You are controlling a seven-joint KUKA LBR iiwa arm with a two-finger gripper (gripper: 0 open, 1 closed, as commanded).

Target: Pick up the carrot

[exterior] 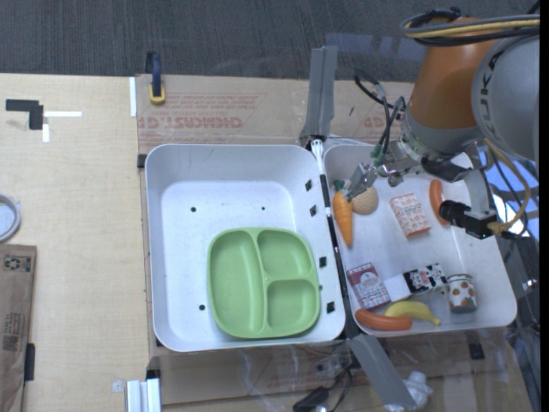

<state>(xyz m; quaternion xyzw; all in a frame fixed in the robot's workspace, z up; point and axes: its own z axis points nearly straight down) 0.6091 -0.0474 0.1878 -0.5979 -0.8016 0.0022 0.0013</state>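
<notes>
Hovering with jaw state untellable, gripper (pixel 367 178) just above-right of the carrot (pixel 344 218) lying along the right bin (pixel 493 316)'s left wall, long axis running toward the near edge.

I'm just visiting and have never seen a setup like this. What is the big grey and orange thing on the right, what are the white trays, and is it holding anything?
That is a robot arm, filmed by one fixed camera looking down at a slant. At its tip is a two-finger gripper, reaching into the right bin. The left bin holds a green divided plate. The right bin holds toy food and small packs: a carrot by the left wall, a potato-like piece, a banana and a small can. The gripper hovers just above the carrot; I cannot see anything between its fingers.
</notes>
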